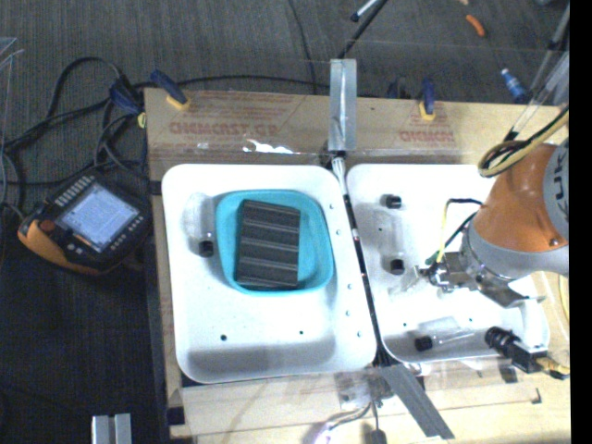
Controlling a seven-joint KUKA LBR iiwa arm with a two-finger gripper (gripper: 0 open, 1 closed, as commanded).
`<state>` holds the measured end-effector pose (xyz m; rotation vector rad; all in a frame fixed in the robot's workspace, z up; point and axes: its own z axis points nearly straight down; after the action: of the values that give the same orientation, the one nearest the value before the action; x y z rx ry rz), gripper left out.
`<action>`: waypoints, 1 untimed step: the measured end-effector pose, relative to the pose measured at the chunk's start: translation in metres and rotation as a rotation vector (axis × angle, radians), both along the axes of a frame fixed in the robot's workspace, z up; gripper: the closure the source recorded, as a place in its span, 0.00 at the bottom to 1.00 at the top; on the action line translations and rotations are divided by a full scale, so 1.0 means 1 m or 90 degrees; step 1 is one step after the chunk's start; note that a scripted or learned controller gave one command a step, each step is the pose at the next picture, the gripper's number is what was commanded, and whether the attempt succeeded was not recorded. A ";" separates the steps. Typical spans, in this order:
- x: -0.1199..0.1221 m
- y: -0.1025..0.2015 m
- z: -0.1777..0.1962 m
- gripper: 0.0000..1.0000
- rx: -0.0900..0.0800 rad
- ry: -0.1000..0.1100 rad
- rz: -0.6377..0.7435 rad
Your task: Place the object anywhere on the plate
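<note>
Bins sit side by side on the bench. The left bin (185, 340) holds a blue plate (319, 239) with a dark ridged block (269, 244) lying on it (flat, near the middle). A small clear bottle (198, 220) lies just beside the plate. The arm (523, 220) reaches over the right bin (370, 202). The gripper (442, 274) is low there, and I cannot tell how it stands.

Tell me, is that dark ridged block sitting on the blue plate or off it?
On it. The dark ridged block lies flat inside the blue plate, whose rim shows all around it.
</note>
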<state>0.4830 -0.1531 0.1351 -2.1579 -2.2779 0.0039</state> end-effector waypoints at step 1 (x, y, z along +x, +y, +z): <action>0.001 -0.041 0.086 0.00 -0.002 -0.002 0.014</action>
<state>0.4835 -0.1942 0.2212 -2.1348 -2.3045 0.0043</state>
